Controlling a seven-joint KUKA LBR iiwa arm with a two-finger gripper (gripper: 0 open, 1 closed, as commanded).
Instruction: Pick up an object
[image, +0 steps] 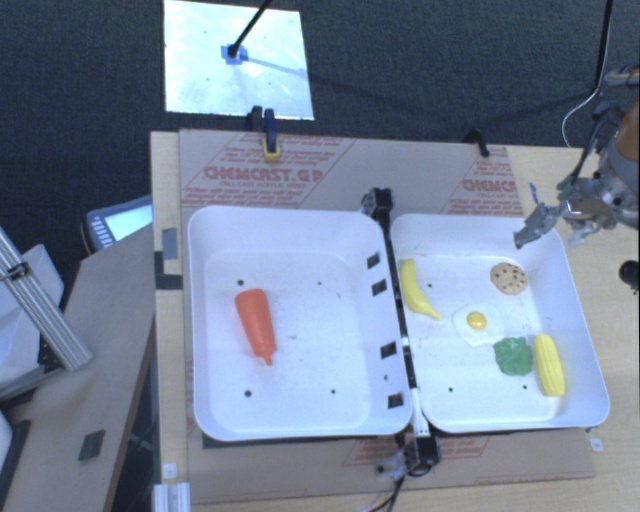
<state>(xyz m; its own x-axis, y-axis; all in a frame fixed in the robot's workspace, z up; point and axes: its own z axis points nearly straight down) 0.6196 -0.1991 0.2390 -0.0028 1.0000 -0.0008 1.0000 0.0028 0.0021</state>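
An orange carrot (255, 322) lies alone in the left bin (210, 245). The right bin (590, 400) holds a yellow banana (415, 290) by its left wall, a cookie (508, 277), a fried egg (477, 323), a green leafy piece (513, 355) and a corn cob (548, 364). My gripper (553, 228) hangs over the right bin's far right corner, above and just right of the cookie. Its fingers are spread open with nothing between them.
A black divider with clips (392, 300) runs between the two bins. Both bins sit on a cardboard sheet (300, 170). A yellow clamp (270, 148) stands at the cardboard's far edge. Cables (580, 110) hang near the arm at the right.
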